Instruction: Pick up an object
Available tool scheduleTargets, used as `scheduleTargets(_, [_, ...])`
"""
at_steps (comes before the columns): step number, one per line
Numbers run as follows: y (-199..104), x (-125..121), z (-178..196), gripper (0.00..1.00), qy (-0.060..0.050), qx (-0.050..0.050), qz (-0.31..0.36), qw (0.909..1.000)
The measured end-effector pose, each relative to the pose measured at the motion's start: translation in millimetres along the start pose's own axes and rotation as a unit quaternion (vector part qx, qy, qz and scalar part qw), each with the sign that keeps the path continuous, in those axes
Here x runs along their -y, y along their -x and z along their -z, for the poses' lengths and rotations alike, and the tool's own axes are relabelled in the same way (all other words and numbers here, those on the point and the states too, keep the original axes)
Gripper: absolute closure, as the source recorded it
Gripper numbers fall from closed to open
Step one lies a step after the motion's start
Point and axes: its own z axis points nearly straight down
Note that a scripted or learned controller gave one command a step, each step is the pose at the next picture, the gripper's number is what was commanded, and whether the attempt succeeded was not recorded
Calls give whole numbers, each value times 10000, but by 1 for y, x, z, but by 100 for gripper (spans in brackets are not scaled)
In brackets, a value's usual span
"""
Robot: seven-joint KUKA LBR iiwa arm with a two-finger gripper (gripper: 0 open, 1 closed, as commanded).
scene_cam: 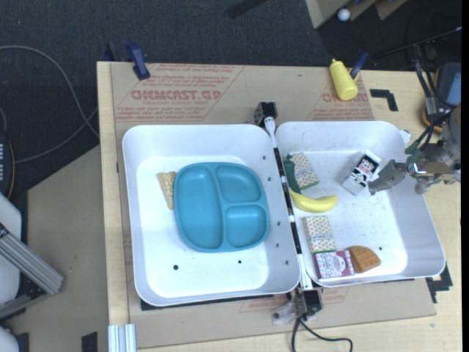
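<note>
My gripper (386, 177) reaches in from the right over the right bin (418, 229), just right of a small white box with black print (362, 172). It looks close to the box, but nothing shows in its grasp. Further left in that bin a yellow banana (314, 202) lies beside a green-edged patterned packet (301, 171). Along the bin's near side are another patterned packet (319, 233), a pink and white box (333, 263) and a brown bread-like piece (364, 257).
The left bin (146, 255) holds a blue divided plate (220, 205) and a tan cracker (167, 187) at its left. A yellow bottle-like object (342, 80) lies on the bench behind the right bin. A black divider (282, 196) runs between the bins.
</note>
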Motion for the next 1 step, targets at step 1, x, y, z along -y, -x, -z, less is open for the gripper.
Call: scheduleTargets(1, [1, -53, -176, 0, 47, 14, -4, 10000])
